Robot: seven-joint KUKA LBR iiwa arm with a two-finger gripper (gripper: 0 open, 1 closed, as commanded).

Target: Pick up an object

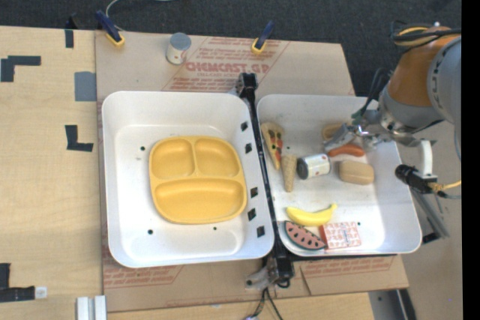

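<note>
Target candidate: red-orange sausage-shaped toy (346, 152), lying flat in right white bin (390, 236), upper right, touching tan bread-roll toy (355, 173), just beside white-and-grey cylindrical can (313, 165).
Gripper (352, 133) directly above sausage's upper edge; jaw state: cannot tell.
Recommended: centre fingertips across sausage's short axis, descend vertically, avoid nudging roll.
Sausage: smooth, glossy, slightly curved; likely slippery.

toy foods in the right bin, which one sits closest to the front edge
The watermelon slice, red with dark seeds, lying at the front rim of the right bin. The banana sits just behind it; the rest lie further back.
</note>
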